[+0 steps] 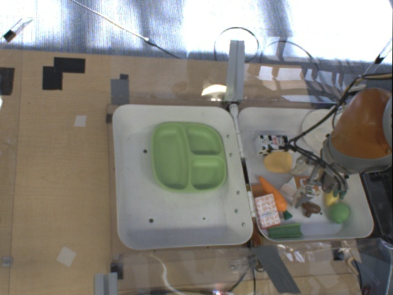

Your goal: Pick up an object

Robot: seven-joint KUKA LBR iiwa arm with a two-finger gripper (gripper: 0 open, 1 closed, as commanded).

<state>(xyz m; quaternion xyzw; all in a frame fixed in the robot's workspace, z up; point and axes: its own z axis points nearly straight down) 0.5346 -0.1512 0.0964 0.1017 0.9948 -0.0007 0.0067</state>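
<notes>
- Two white bins are seen side by side in the middle of the frame; the left bin (132,226) holds a green divided plate (188,155) at its centre, and the right bin (362,223) holds a scatter of small objects.
- The arm (362,131) is seen entering from the right edge, its orange band uppermost; the gripper (310,192) is lowered into the right bin, towards the lower right of the frame.
- Whether the gripper is spread or pressed together cannot be told; its tip is blurred among cables and clutter, and no object can be seen to be pinched.
- Candidate objects are laid around it: a yellow rounded piece (278,161) to its upper left, beside a black-and-white carton (272,142); an orange carrot (273,192) just left of it; a pink patterned packet (267,209) and a green flat piece (284,231) towards the bin's lower edge; a green ball (338,212) to its lower right; a small dark brown item (311,209) just below the tip.
- The task is judged to be at the reach or grasp stage; nothing is seen raised clear of the bin floor, so the pick is not yet shown as done.
- What is left, by that judgement: an object is to be secured and lifted out of the clutter; the dark brown item or the carrot appears nearest.
</notes>
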